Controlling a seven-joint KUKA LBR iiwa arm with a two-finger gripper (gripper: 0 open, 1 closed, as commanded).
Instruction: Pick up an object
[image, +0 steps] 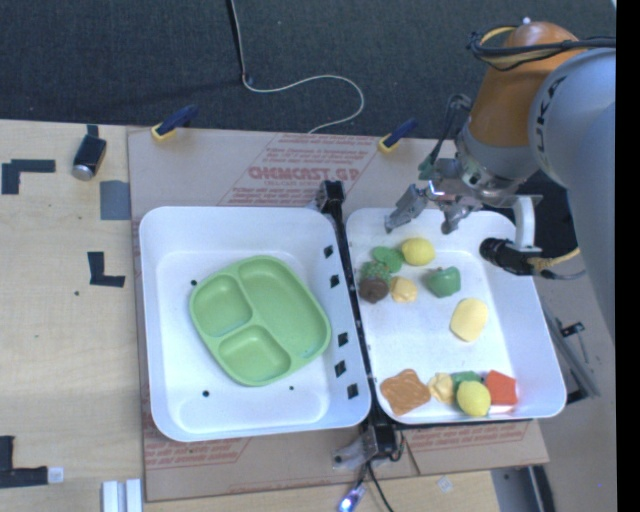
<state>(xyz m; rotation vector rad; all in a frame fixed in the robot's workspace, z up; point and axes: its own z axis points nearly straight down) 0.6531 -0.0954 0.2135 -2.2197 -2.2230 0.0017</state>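
Two white bins sat side by side on the desk; the left bin (160, 300) carried a green compartment tray (260, 318), the right bin (520, 330) a scatter of toy food. The gripper (432, 208) hung over the right bin's far edge with its fingers spread apart and nothing between them. Nearest to it lay the yellow lemon (418, 251), just toward the camera from the fingertips, roundish with no marked long axis. A green pepper (443, 281) and a brown piece (374, 289) lay further on. In my judgement, a short descent toward the lemon was the likeliest pick.
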